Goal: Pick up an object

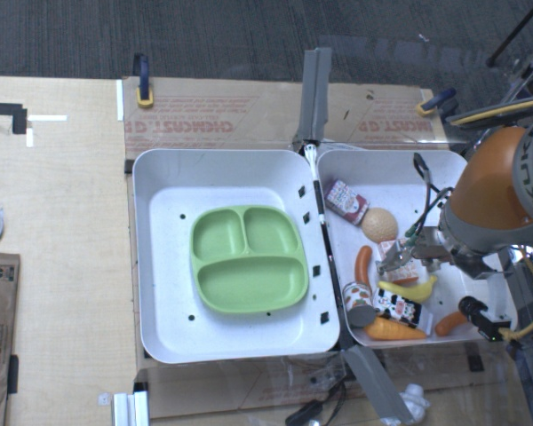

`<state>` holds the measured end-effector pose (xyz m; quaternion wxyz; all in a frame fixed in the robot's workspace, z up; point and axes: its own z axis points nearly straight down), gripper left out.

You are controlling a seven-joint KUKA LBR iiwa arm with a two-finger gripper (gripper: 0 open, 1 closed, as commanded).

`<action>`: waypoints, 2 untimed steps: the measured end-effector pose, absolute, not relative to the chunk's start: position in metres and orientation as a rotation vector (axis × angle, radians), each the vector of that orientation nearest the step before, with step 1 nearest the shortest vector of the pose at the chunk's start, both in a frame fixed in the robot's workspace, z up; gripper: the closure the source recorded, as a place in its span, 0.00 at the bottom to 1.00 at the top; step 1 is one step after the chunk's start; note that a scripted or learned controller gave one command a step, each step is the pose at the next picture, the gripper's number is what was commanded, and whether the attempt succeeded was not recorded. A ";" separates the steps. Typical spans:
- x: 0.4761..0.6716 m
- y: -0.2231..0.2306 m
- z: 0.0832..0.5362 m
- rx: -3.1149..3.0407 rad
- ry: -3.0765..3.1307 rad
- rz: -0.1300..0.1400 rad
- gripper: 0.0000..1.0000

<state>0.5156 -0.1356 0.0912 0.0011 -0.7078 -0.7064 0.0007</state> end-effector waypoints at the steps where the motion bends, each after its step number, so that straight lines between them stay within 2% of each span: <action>1: 0.515 -0.136 0.100 -2.225 -2.213 0.004 1.00; 2: 0.558 -0.082 0.191 -2.409 -2.015 0.005 1.00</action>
